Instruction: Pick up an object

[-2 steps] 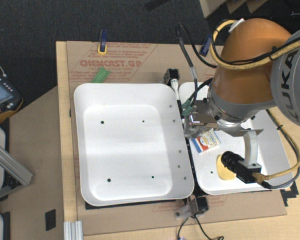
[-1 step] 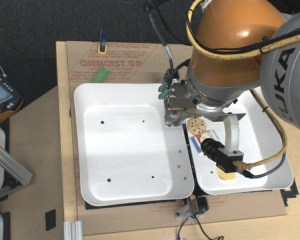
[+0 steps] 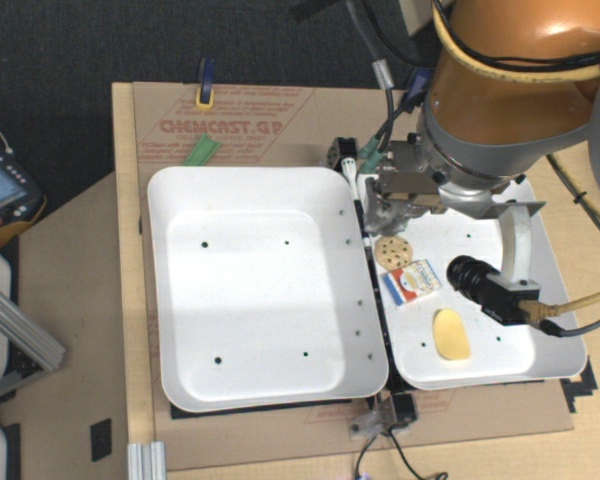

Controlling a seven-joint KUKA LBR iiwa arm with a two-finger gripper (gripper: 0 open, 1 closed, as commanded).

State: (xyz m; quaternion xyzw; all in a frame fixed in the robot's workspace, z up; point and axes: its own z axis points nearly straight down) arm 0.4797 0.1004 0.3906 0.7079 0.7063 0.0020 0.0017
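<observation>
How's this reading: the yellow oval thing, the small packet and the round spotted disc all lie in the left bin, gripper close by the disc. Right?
Wrong bin. The camera view shows the yellow oval thing, the small packet and the round spotted disc all lying in the right bin, gripper close by the disc.
</observation>
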